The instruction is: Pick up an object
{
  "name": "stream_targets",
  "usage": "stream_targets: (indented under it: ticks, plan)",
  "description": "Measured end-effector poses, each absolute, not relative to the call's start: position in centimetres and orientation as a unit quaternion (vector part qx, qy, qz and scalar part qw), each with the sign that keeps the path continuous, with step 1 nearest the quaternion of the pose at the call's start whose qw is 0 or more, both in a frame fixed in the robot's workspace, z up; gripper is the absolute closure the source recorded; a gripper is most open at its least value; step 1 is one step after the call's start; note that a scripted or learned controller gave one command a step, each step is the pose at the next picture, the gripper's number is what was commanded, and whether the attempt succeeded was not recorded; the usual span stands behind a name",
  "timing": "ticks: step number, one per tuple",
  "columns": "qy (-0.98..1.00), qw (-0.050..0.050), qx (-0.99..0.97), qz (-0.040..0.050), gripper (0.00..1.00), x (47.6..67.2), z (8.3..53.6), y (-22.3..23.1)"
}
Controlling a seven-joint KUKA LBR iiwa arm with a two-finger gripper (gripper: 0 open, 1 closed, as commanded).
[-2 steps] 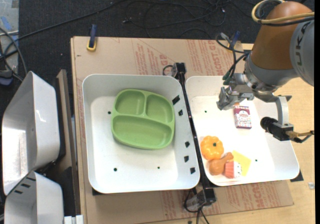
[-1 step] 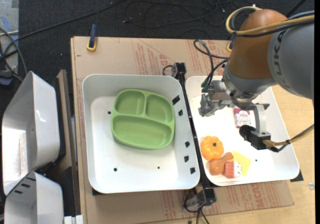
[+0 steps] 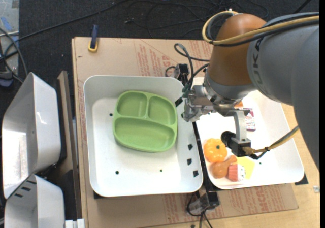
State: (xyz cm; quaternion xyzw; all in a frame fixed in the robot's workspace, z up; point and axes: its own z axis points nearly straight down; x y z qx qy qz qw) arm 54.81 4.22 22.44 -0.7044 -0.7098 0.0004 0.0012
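In the right bin (image 3: 284, 163) lie an orange pumpkin-shaped toy (image 3: 214, 151), a smaller orange round piece (image 3: 220, 169), a pink and red piece (image 3: 234, 173) and a yellow piece (image 3: 247, 167), bunched near the front left corner. A small white and pink box (image 3: 249, 119) shows just under the arm. A green divided plate (image 3: 146, 120) rests in the left bin (image 3: 101, 171). My gripper (image 3: 190, 110) hangs over the wall between the two bins, beside the plate's right edge and above-left of the pumpkin toy. The wrist hides what is below it.
The grey arm with its orange band (image 3: 236, 54) covers the back of the right bin. Cables (image 3: 180, 52) trail over the cardboard behind the bins. A yellow-handled tool (image 3: 93, 39) lies at the back left. White tubs (image 3: 28, 130) stand off the bench's left side.
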Motion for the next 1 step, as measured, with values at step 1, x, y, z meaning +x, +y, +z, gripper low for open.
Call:
stream_targets:
  ticks: [1]
  plan:
    - [-0.71, 0.001, -0.704, 0.0005, 1.0, 53.47, 22.03, 9.4]
